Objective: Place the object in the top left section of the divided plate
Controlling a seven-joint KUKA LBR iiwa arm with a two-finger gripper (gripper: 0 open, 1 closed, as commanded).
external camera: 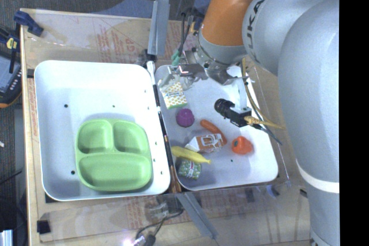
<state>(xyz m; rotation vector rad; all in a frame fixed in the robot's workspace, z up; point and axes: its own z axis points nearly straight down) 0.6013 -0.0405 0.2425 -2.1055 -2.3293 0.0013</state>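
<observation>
A green divided plate (113, 154) lies in the left white bin (52, 101), with two small sections at its top and one long section at its bottom. All three sections look bare. My gripper (181, 71) hangs at the back left corner of the right bin (265, 167), just above a pale checkered packet (174, 95). Below the packet lie a purple round piece (185, 117), an orange carrot (210, 127), a red tomato (243, 146), a brown-and-white packet (206, 143), a yellow banana (191, 154) and a green round piece (189, 169).
The grey arm with its orange band (230, 8) covers the right bin's back and right side. A black cylinder on a cable (229, 111) hangs over the bin's middle. The ridge between the bins (161, 124) runs right beside the plate.
</observation>
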